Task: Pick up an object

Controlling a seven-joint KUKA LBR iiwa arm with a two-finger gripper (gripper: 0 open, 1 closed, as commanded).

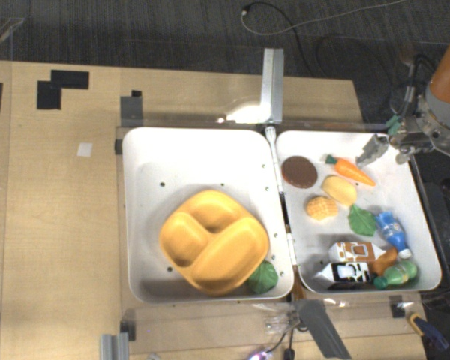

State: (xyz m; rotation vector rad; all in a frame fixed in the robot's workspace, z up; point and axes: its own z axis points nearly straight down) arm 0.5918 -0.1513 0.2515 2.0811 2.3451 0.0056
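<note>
While its grip state stays unclear, claw hovers beside carrot.

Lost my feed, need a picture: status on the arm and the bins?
Pincer above right bin's far edge, nothing seen held. Carrot nearest, just beside it. Yellow toy and brown disc crowd close.
</note>
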